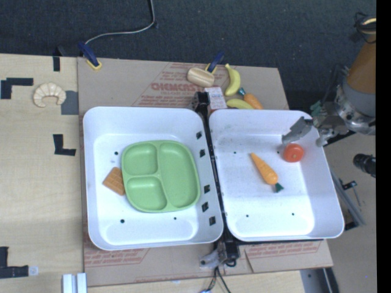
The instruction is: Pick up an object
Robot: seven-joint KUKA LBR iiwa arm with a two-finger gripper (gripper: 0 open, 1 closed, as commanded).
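Bright even overhead light, soft faint shadows; mild glare on white bins, slightly soft focus

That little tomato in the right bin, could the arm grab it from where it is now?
Probably yes. The tomato lies in the open just below the tool, with nothing over it. The carrot lies apart to its left, and the bin wall stands a little to its right.

Robot lab bench: two white bins, taped cardboard, toy food.
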